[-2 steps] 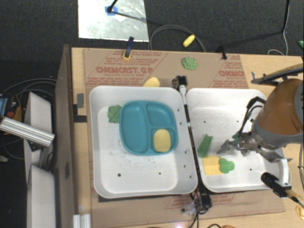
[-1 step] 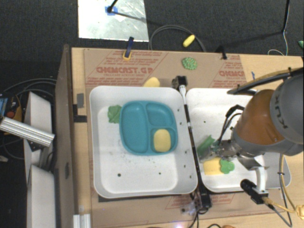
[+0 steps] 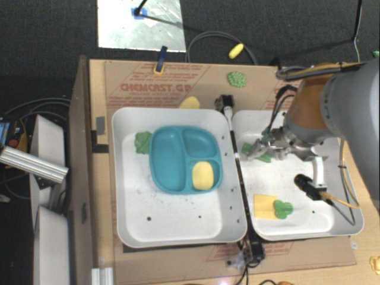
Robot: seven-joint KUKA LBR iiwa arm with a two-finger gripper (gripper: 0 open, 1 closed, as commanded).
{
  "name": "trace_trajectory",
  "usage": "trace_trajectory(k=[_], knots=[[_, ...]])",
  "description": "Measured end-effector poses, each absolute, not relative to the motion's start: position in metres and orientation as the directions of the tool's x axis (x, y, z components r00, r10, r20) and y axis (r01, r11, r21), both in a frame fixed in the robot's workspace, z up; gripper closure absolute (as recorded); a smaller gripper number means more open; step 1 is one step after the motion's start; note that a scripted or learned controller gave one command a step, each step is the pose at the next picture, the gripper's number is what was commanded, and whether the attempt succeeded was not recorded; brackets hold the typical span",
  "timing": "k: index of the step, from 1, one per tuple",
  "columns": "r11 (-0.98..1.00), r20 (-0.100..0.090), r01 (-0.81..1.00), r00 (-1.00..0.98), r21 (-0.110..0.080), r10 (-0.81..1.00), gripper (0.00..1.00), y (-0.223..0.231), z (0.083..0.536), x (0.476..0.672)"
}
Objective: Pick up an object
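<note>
my two-finger gripper (image 3: 256, 151) is low in the right white bin (image 3: 332, 227), over a small green toy (image 3: 265, 156). can't tell if i've got it, prob slips out.

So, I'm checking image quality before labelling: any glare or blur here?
Camera view: the foil sheet beyond the bench glares brightly; both white bins look evenly lit with soft shadows; the tool and the green piece under it look slightly soft.
</note>
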State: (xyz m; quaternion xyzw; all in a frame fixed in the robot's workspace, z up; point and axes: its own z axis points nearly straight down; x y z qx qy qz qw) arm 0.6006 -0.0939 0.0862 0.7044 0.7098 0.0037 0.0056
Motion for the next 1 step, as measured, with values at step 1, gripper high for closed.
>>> trace_trajectory(k=[1], knots=[[0.006, -0.004, 1.000, -0.006, 0.012, 1.000, 0.00, -0.1356, 0.0881, 0.6730]])
